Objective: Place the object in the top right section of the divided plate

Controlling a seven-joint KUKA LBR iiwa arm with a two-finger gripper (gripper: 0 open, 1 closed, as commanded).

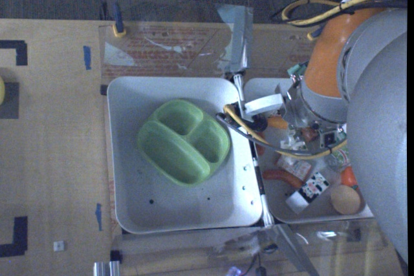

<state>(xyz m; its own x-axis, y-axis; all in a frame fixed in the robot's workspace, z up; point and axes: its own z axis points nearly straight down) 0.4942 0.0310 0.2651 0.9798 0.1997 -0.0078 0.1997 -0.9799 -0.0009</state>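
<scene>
1. My arm (362, 74) reaches over the right bin (272, 203), and my gripper (294, 132) hangs low among the clutter there; its own body hides what it is doing, so I cannot tell its state or whether it has anything.
2. Just under and beside my gripper lie a red sausage-shaped piece (281, 176), a black-and-white carton (310, 189) and a tan egg (346, 199).
3. The green divided plate (184, 141) sits in the left bin (129, 203), well apart from my gripper, across the bins' shared wall.
</scene>
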